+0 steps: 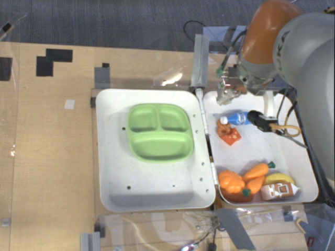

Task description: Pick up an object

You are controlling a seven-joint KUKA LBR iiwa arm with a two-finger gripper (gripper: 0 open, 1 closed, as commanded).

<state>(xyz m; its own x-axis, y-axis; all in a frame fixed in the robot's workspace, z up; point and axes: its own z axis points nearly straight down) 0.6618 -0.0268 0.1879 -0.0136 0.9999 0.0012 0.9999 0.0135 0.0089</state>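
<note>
My gripper point(226, 94) hangs over the back left part of the right bin point(306, 167), with nothing visible between its fingers. Just in front of it lie a small blue and white bottle point(234, 119) and an orange-red block point(229, 133). At the bin's front edge sit an orange pepper-like toy point(231, 182), a carrot point(256, 172), a banana point(279, 179) and a small brown and white carton point(276, 191).
The left bin point(112, 156) holds a green divided plate point(159, 131). A metal divider point(198, 67) rises between the bins at the back. The wooden bench point(47, 156) stretches to the left.
</note>
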